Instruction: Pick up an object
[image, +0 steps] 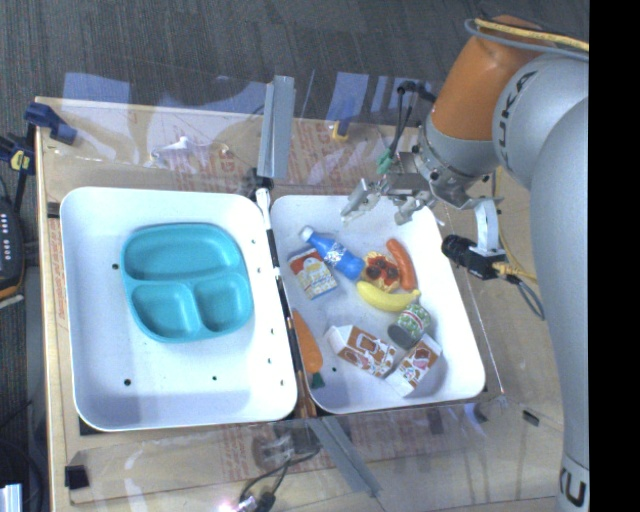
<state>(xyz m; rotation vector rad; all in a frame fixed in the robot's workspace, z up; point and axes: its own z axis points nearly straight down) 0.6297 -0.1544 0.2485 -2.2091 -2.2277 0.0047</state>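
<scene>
Nearest to us, along the front of the right bin (462, 385), we see two small cartons lying side by side: a brown-and-white carton (361, 350) and a second carton (415, 366) just to its right, the two touching or nearly so. An orange carrot (307, 345) lies at the bin's left wall, running along the seam between the two bins. Just behind the cartons a small green can (411, 322) lies tilted, close to a yellow banana (387, 296) that curves across the middle of the bin. Touching the banana's far side we find a pizza slice (379, 267) and, beside it to the right, a red sausage (401, 262). To the left sit a small boxed packet (313, 274) and a blue bottle (334, 255) with a white cap, angled toward the bin's far left corner. In the left bin (90, 390) rests a turquoise divided tray (188, 277), well apart from everything else. Farther back, the gripper (385, 201) hangs over the far edge of the right bin, its fingers spread apart with nothing between them, above and behind the bottle and sausage. Behind it rises the arm (530, 110), grey with its orange band.
</scene>
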